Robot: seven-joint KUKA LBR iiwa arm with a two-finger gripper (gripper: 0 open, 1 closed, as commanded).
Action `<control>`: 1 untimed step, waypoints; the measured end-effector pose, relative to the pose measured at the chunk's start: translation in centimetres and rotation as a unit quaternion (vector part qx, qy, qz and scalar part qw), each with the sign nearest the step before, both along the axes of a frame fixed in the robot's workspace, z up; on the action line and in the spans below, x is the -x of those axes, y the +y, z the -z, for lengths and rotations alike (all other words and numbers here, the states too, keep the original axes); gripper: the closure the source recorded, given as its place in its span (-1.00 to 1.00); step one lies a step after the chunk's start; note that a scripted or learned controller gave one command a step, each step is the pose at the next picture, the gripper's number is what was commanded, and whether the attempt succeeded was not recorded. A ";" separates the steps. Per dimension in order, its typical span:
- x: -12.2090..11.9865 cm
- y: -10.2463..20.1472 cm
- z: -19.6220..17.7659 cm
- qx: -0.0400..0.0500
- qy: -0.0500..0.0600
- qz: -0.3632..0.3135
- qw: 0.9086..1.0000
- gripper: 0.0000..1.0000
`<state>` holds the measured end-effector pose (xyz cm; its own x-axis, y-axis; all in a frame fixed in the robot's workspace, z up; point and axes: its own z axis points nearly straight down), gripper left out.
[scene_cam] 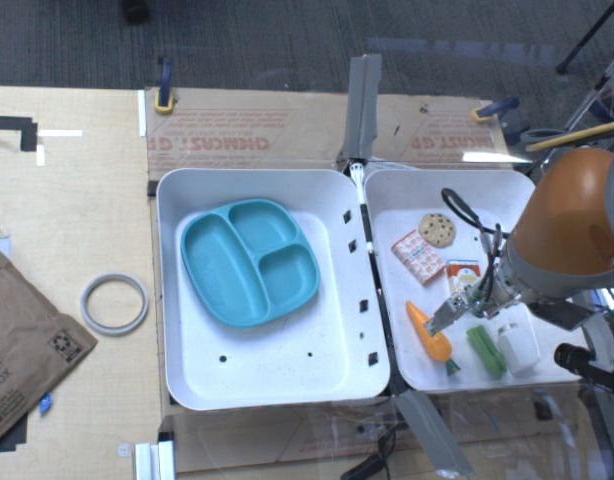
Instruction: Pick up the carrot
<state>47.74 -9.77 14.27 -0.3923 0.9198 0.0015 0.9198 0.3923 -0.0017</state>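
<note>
Here, gripper (449, 315) low in the right bin (387, 268), finger state I cannot tell | carrot (429, 332) lying just beside its tip, near the front wall | green piece (484, 350) to the right | blue divided plate (249, 261) in left bin (177, 298)

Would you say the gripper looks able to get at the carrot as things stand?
Probably yes: the gripper hangs just above the carrot in the right bin, with nothing lying on it; the green piece lies apart.

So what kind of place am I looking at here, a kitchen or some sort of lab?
Most likely a robotics lab bench, not a kitchen: a robot arm reaches over two white bins, and the food, like the carrot, looks like toys.
</note>
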 end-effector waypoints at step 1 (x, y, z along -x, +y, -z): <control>0.0 -0.2 5.2 0.000 0.000 0.005 1.000 -1.00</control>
